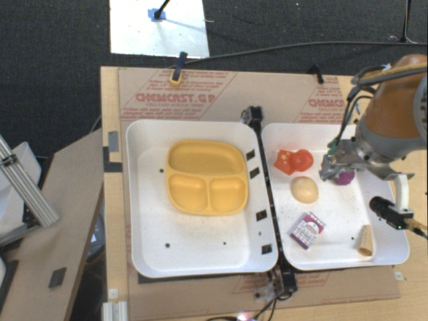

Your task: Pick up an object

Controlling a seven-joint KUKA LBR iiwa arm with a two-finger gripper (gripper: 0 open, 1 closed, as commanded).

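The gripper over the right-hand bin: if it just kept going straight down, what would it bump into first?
Most likely the small purple object right under the gripper, with the right bin floor beneath. Depth is hard to judge from this slant.

- Robot lab: grey/orange arm over 2 white bins on surface
- Loose cables, dark carpet floor, aluminium rail
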